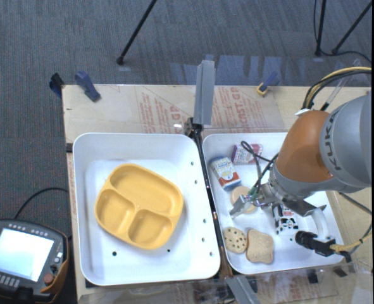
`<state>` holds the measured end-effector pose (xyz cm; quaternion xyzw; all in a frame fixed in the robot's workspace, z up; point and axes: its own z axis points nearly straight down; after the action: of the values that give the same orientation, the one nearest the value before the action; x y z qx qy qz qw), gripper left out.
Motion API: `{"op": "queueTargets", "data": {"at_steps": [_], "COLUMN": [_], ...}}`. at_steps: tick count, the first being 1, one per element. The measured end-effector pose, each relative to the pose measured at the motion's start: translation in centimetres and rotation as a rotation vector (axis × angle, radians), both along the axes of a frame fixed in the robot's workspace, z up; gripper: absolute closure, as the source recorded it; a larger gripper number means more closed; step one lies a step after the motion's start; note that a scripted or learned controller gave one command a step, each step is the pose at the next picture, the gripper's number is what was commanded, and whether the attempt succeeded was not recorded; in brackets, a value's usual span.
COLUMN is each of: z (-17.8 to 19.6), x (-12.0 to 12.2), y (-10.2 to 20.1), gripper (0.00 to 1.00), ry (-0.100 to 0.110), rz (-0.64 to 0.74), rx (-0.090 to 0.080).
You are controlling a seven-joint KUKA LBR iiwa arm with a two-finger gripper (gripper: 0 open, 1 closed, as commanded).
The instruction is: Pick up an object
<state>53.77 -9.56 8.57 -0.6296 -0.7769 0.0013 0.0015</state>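
Note:
My gripper [242, 206] hangs low in the right bin [219, 233], under the orange-banded wrist. It sits just over a round beige piece [239, 194], partly covering it. I cannot see anything held in it. Around it lie a small blue and white carton [223, 171], a purple and white packet [246, 152], a chocolate-chip cookie [235, 239], a slice of bread [260, 246] and a black and white item [286, 221]. The arm hides part of the bin's right side.
The left bin [88, 170] holds a yellow divided plate [138, 204]. A grey upright post [204, 97] stands behind the seam between the bins. A white curved piece [320, 220] lies at the right bin's right side. A pendant [23, 253] sits bottom left.

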Motion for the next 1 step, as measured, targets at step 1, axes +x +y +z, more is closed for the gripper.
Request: {"op": "queueTargets", "data": {"at_steps": [1], "z": [0.16], "x": [10.65], "y": [-0.30], "gripper": [0.00], "ry": [-0.004], "rz": [0.013], "rx": [0.001]}}
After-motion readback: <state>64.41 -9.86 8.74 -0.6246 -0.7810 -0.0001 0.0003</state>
